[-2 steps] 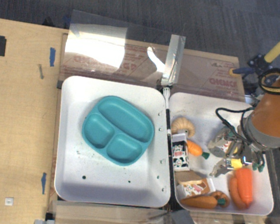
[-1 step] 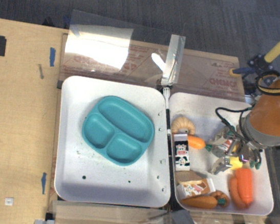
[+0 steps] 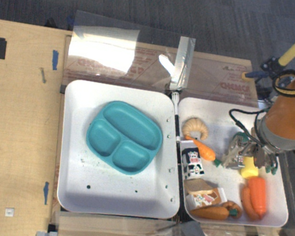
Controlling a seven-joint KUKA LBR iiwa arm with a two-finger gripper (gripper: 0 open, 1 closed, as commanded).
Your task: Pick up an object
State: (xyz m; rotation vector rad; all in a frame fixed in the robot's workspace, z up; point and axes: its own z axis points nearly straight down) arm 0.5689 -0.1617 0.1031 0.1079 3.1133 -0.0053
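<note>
Camera view, landmark: all places are given from the right bin, one of two shallow white bins set side by side.
Gripper: the gripper is seen low inside the right bin, near its middle. Whether it is open or closed cannot be told, and nothing can be confirmed as held.
Task's thing: no single object is named by the task. A small yellow piece lies directly at the gripper. An orange carrot lies just below it, towards the bin's near right corner.
Other contents: a croissant sits in the bin's upper left part, a smaller carrot just below it, a black-and-white carton against the left wall, and a printed packet and a brown-orange piece along the near edge.
Outside the bin: a teal divided plate rests in the left bin, well apart from the gripper.
Risk, crowding: the yellow piece and the orange carrot are judged close enough that one may be nudged while the other is sought.
Risk, slipping: a small rounded piece may be squeezed out sideways and the grasp lost.
Risk, cable: a black cable loops near the wrist and could be snagged.
Writing: red printing is seen on the clear panel behind the bins, but it cannot be read. The carton and packet markings are too small to read.
</note>
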